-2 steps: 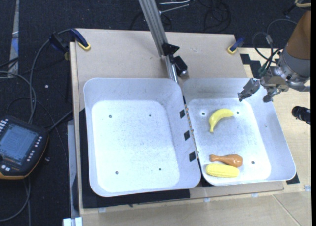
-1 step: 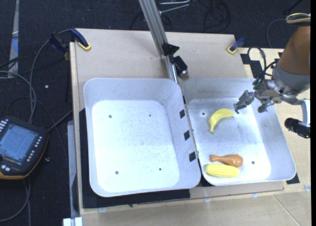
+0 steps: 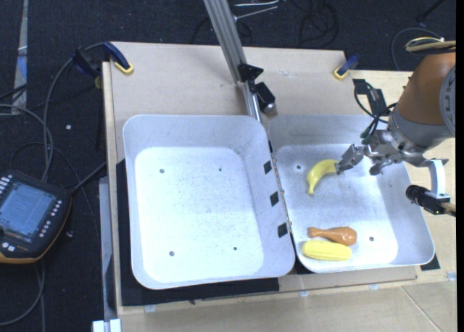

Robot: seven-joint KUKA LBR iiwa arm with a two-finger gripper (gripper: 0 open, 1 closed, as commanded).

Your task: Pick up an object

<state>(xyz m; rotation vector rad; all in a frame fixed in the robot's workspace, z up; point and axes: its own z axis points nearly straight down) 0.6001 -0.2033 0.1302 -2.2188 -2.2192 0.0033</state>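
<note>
In the camera view, the arm [image 3: 428, 98] is reaching in from the right over the right bin [image 3: 406, 207], and its gripper [image 3: 357, 158] is hanging just beside the right end of a banana [image 3: 320, 174], which is lying near the middle of that bin. Whether the claw is open or closed cannot be told at this size, and nothing is showing between its tips. A chicken drumstick [image 3: 334, 235] and a corn cob [image 3: 326, 251] are lying side by side, touching, at the bin's near edge. The left bin [image 3: 196, 200] is sitting alongside.
</note>
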